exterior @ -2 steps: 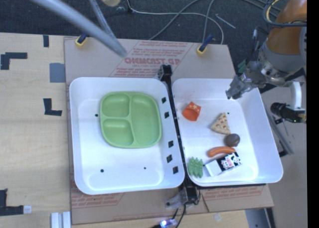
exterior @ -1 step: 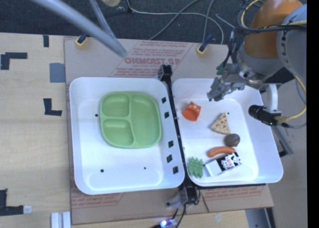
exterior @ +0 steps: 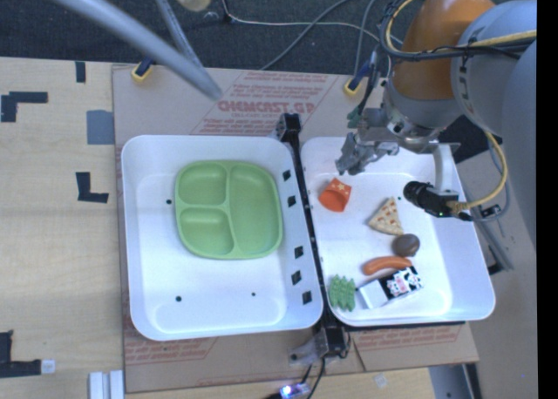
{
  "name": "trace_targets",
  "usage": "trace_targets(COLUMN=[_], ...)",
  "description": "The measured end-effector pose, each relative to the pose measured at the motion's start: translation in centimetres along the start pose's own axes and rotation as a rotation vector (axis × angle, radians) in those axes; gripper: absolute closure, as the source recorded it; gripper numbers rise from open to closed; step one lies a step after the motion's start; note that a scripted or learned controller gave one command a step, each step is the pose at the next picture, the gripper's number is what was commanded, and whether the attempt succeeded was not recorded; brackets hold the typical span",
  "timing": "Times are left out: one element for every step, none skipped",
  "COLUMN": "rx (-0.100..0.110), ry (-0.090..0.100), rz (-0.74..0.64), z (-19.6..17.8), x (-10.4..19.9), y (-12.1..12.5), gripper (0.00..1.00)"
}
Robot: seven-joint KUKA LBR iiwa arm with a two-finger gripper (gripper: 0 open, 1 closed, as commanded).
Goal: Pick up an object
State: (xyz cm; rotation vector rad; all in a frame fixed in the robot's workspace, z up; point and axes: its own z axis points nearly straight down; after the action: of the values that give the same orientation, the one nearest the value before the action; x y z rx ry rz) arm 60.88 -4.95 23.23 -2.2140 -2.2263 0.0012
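Wooden bench (exterior: 52, 240) under a cardboard sheet (exterior: 261, 101), dark floor beyond the far edge, two shallow white bins side by side on the cardboard.

Left bin (exterior: 148, 301): one green divided plate (exterior: 228, 210), lying flat toward the far half, nothing on it.

Right bin (exterior: 462, 301): several small things.
- Orange-red block (exterior: 336, 195) near the far left corner, just beside the divider between the bins.
- Tan wedge (exterior: 384, 217), like a slice of pizza, about mid-bin.
- Brown rounded piece (exterior: 405, 244) just nearside of the wedge.
- Orange-red sausage (exterior: 386, 264) below that, long axis running roughly left to right across the bin, slightly tilted.
- Black-and-white carton (exterior: 391, 287) touching or nearly touching the sausage, toward the near edge.
- Green leafy piece (exterior: 343, 292) at the near left corner.

Gripper (exterior: 356, 162) hanging over the far left part of the right bin, grey arm (exterior: 488, 49) reaching in from the right with its orange band above the wrist. Nothing visible between the fingers; whether spread or closed, cannot tell from this angle.

Deciding relation: orange-red block just nearside of the gripper tip, slightly toward the divider, apparently apart from it. Nearest candidate by far; wedge and the rest farther toward the near right. Likely step: lining up over the block before descent. Short shift toward the near edge probably needed. Risk, as a judgement: divider wall close on the block's left, little room for a finger on that side.
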Motion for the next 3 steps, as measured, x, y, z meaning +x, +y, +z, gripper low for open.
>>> trace_targets(rx=[0.001, 0.001, -0.001], ry=[-0.001, 0.000, 0.000], rz=[0.000, 0.000, -0.002], z=[1.0, 1.3, 0.2], x=[4.8, 9.7, 15.1], y=[0.2, -1.0, -1.2], gripper=[1.00, 1.00, 1.00])
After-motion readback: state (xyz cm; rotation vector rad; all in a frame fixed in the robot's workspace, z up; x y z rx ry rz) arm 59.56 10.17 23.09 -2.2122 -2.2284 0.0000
